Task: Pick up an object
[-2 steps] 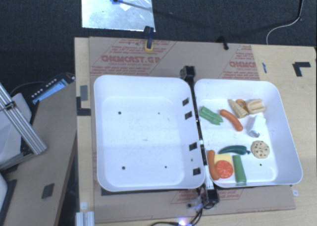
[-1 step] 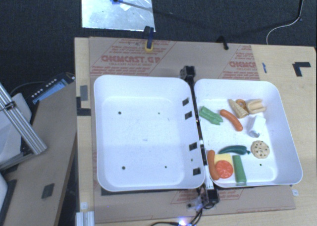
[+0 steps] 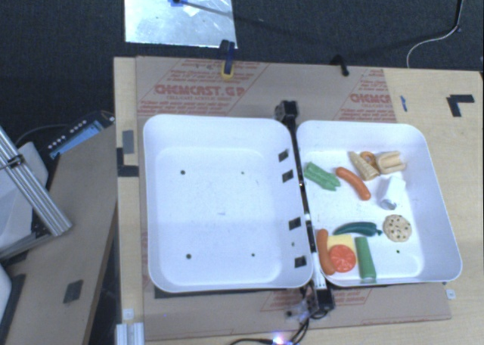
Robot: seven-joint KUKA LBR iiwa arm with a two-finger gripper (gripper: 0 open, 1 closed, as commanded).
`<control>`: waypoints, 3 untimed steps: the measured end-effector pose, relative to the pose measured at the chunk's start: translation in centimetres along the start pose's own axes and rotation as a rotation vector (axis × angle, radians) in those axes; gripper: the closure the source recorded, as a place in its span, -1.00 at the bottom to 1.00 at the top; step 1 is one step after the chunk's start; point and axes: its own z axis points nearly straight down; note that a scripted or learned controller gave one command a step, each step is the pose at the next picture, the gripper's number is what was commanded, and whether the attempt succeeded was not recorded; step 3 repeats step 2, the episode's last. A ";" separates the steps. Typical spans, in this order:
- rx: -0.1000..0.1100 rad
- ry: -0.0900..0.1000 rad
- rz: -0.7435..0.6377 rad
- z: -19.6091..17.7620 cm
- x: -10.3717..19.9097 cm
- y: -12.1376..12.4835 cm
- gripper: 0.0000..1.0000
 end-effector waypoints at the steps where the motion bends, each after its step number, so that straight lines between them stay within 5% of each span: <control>1: -0.009 -0.003 -0.006 -4.8 0.2 5.2 1.00; 2: 0.001 0.004 0.000 -4.6 1.8 -4.4 1.00; 3: 0.001 0.004 0.000 -4.6 1.8 -4.4 1.00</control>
